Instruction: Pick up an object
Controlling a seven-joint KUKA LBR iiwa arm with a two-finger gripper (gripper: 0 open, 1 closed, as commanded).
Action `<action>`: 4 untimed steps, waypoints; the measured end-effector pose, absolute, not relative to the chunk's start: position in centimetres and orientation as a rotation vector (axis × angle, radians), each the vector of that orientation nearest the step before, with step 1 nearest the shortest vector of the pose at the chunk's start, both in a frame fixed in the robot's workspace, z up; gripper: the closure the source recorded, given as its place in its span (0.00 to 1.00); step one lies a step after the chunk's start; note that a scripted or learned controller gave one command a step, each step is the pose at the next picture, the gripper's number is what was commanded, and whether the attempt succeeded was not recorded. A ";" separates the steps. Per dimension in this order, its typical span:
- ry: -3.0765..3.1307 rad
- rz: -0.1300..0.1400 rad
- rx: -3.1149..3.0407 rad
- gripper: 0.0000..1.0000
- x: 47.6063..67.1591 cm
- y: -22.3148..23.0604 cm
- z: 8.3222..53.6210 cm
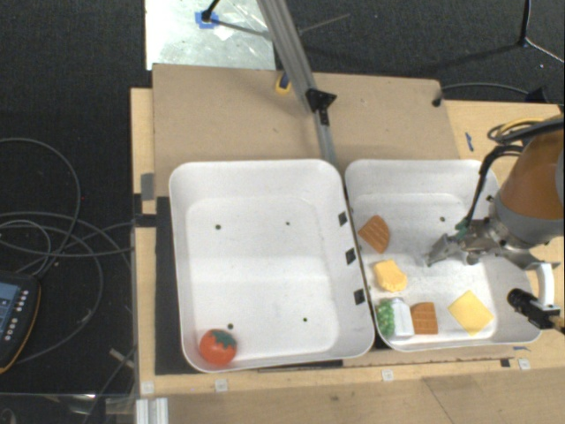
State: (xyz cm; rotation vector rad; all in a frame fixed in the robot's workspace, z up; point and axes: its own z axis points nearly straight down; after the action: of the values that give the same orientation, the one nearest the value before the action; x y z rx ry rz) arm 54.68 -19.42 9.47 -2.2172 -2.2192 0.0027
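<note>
Hovering over the right bin (415, 179), the fingers (434, 256) grip unclear.

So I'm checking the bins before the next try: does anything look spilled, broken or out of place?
Nothing stands out. A tomato sits alone in the left bin; the other food pieces lie flat in the right bin, near the gripper.

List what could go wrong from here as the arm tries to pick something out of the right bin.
1. The tool hangs over bare bin floor, apart from the yellow piece and the yellow block; closing here would likely grab nothing.
2. The green-and-white item and brown piece lie close together by the right bin front wall, so a grasp there may shove one or catch both.
3. The tomato sits in the left bin's corner, hard to straddle.
</note>
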 end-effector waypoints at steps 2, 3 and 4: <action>-2.229 -0.005 -2.224 1.00 55.0 -20.2 17.2; -2.231 -0.004 -2.220 1.00 55.2 -20.3 20.7; -2.236 -0.006 -2.209 1.00 56.0 -14.5 21.9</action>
State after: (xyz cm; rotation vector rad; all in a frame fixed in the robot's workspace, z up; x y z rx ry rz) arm 56.01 -14.46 21.89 -2.2094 -2.2355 -0.0064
